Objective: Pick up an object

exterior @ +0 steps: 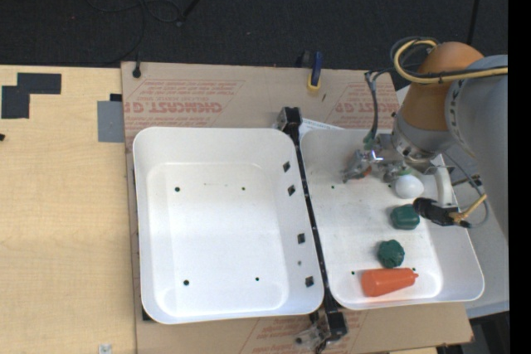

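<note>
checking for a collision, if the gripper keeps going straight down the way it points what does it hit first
Most likely the bare floor of the right bin. The gripper points down near the bin's far end, and the white ball and green blocks lie off to its side. Depth is hard to judge from here.

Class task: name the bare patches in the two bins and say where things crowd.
Bare: the left bin floor, and the right bin's strip along the divider. Crowded: its far side, where the hand, white ball, two green lumps and orange piece sit.
</note>
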Action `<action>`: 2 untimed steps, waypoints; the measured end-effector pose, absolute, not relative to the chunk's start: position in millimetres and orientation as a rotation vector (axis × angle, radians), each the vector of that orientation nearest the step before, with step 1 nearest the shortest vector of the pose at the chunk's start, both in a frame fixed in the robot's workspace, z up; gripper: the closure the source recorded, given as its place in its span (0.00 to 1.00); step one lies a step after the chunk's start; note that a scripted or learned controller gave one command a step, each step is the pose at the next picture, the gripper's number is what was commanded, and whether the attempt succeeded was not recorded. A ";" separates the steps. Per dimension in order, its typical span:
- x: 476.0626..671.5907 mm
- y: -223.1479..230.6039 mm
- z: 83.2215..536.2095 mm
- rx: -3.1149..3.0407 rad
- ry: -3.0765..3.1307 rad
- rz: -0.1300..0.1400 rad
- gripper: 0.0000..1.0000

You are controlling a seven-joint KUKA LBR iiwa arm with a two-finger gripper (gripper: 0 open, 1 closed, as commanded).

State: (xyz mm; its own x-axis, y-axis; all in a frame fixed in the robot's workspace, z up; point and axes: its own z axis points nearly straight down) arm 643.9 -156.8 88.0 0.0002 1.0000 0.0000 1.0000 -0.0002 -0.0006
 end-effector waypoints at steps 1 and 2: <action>644.2 -159.9 88.0 -2.220 -2.223 0.000 0.00; 644.2 -160.5 87.9 -2.219 -2.223 0.000 0.00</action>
